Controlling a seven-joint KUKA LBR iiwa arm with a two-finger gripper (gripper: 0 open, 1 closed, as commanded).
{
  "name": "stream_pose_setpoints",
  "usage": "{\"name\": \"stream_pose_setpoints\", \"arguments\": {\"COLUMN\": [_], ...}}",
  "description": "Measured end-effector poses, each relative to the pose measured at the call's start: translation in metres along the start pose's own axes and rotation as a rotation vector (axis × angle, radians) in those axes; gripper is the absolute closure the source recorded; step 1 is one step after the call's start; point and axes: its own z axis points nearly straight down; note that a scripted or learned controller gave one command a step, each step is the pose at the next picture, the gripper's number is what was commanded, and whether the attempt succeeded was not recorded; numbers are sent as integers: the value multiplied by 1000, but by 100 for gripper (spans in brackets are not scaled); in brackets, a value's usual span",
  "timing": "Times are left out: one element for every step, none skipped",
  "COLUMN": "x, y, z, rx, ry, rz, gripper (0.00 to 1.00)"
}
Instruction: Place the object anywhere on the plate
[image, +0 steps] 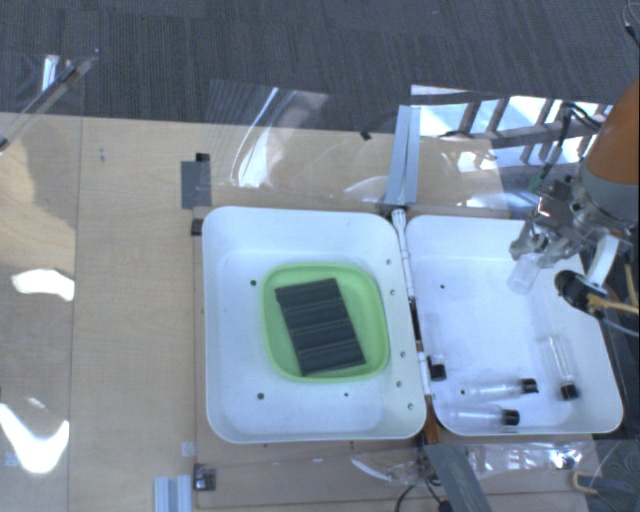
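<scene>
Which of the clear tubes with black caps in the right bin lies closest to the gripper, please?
The tube near the right bin's right wall, lying roughly up and down the picture, is nearest the gripper. The other two lie crosswise near the front edge.

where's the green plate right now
The green plate sits in the left bin in the camera view, near its middle, with a dark ridged block lying on it.

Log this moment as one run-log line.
tool: over right bin, carrying a clear tube | plate: green, left bin, bears dark ridged block | three tubes lie in right bin
</scene>
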Motion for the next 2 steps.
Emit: {"name": "stream_pose_setpoints", "arguments": {"x": [51, 51], "y": [-43, -42], "z": [43, 43], "rx": [4, 4], "ry": [2, 2], "rz": [-80, -80], "gripper": [100, 0]}}
